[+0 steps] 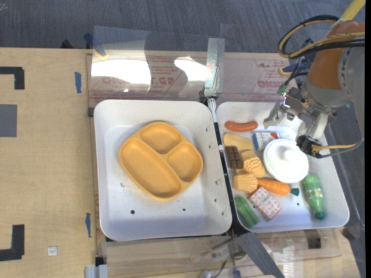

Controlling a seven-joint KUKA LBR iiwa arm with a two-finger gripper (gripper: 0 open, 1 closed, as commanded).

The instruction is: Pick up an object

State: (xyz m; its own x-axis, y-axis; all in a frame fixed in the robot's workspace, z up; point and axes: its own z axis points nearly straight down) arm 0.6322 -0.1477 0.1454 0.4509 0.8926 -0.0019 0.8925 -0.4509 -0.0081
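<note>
Across the bench, two white bins are set side by side. At the middle of the left bin [110, 213], a yellow divided plate [160, 159] is laid. Toy food is crowded into the right bin [339, 204]: a sausage [241, 125], a chocolate bar [233, 156], a carrot [275, 186], a green bottle [313, 196] and a white round lid [285, 159]. Above the far right corner of that bin the gripper [290, 116] is held, near the sausage and the lid; nothing is seen gripped, and whether it is wide or narrow cannot be told.
</note>
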